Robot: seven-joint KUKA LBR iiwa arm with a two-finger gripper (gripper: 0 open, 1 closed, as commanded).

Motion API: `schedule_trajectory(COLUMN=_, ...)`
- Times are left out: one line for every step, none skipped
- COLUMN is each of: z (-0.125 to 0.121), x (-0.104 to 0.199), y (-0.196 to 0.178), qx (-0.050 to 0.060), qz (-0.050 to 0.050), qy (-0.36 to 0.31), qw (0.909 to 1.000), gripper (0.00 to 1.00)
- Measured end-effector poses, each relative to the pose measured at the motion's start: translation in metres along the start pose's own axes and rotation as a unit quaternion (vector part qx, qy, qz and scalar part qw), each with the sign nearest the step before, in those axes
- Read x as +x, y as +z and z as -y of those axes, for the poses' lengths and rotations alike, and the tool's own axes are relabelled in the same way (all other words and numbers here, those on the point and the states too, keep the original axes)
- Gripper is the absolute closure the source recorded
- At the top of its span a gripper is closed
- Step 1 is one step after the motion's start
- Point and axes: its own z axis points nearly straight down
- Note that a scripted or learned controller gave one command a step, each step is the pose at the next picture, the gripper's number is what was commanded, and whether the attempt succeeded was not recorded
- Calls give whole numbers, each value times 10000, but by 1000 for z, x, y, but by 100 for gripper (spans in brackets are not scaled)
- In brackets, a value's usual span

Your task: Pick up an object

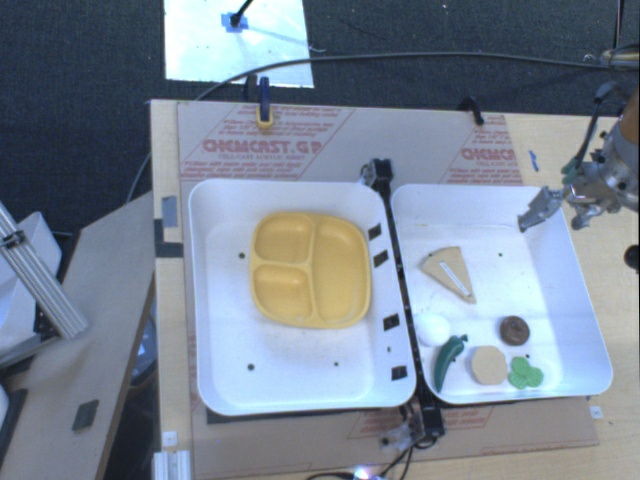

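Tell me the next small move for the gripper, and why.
Probably bring the gripper down and left toward the tan wedge. The gripper hangs over the right bin's far right corner holding nothing, and the wedge is the nearest piece, lying apart from the cluster near the front.

The gripper (pixel 560 206) hung over the right bin's (pixel 570 298) far edge, well apart from the cheese wedge (pixel 447 270), while the yellow divided plate (pixel 309 269) sat in the left bin (pixel 225 298).
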Motion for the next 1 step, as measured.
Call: schedule_trajectory(z=-3, x=1, y=-7, qx=-59, qz=14, qy=-16, qw=10000, gripper=0)
